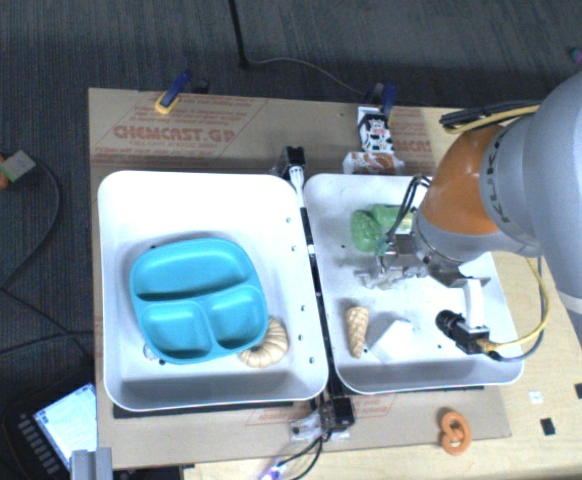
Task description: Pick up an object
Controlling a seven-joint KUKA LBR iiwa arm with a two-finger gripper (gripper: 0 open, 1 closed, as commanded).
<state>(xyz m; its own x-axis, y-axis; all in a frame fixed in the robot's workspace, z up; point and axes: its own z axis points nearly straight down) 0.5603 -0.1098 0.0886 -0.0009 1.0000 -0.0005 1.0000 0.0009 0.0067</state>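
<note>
In the right bin (471, 373) a green soft object (370, 227) lies near the back left, and a tan ridged cone (357, 328) lies near the front left. A white flat piece (394, 338) rests just right of the cone. My gripper (389, 266) hangs low over the middle of this bin, just below the green object and above the white piece. The arm's grey and orange wrist (461, 193) covers the bin's right part.
The left bin (121, 208) holds a blue divided tray (197, 298) and a beige ring-shaped toy (268, 346) at its front right. A black bar (311, 258) runs between the bins. An orange ring (455, 430) lies on the board in front of the right bin.
</note>
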